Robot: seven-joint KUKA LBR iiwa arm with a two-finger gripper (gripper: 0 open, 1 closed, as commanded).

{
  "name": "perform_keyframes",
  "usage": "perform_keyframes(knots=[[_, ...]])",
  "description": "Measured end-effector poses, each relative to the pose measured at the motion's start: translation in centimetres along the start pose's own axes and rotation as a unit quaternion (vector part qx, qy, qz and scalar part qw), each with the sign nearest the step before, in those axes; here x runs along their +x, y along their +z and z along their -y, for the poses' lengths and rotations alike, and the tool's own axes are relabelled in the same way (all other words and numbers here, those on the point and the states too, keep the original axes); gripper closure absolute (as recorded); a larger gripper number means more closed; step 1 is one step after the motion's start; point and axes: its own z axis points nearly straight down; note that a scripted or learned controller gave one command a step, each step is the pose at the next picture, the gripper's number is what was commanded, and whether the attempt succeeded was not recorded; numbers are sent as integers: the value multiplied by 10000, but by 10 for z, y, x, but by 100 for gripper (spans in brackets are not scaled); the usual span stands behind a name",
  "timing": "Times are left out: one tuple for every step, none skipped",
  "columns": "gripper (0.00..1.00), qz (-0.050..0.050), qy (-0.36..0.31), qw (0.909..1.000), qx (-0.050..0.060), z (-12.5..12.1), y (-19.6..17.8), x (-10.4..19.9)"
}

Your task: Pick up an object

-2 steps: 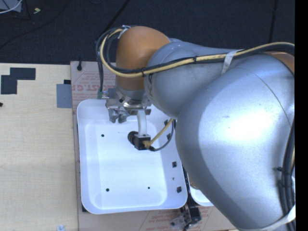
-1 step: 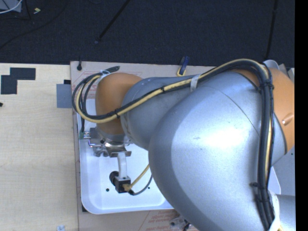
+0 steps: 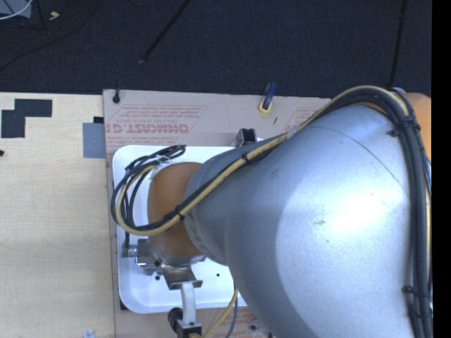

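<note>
Dark carpeted floor (image 3: 211, 34) fills the upper part of the view. Thin cables (image 3: 165, 23) trail across it, one running at a slant from the upper middle toward the left; more tangle at the top left corner.

Light wooden counter (image 3: 49, 217) on the left, pale grain, evenly lit. Black blocky marker shapes (image 3: 27, 115) sit on its surface near the far edge; a grey rectangle (image 3: 93, 139) just beside them.

Brown cardboard sheet (image 3: 162, 122) lies over the counter, red mirrored lettering printed across it. A blue-and-yellow clamp (image 3: 268, 97) grips its far edge.
</note>
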Motion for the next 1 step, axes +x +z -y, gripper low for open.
perform_keyframes(knots=[[100, 0, -16, 10000, -46, -77, 0, 0]])
